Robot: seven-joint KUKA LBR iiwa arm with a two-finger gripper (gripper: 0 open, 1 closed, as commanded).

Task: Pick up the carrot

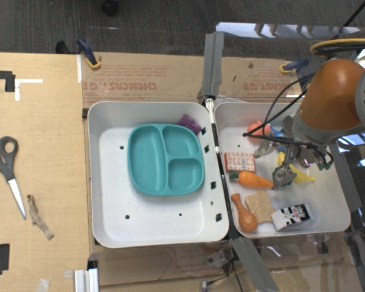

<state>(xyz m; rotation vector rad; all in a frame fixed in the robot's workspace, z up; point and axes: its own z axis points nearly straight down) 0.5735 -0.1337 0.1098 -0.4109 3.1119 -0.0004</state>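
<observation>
From my station, the arm point(334, 96) is cut off by the right edge, and its orange band covers part of the right bin's point(334, 215) far corner. The tool point(284, 176) is too dark and cluttered for me to read its fingers. A yellow item point(303, 176) sits half hidden behind it, and a small orange-red thing point(255, 127) pokes out from under the cables (I can't identify either). A purple object point(190, 123) is partly hidden behind the teal plate point(167, 159). The scissors point(6, 163) run off the left edge.
</observation>
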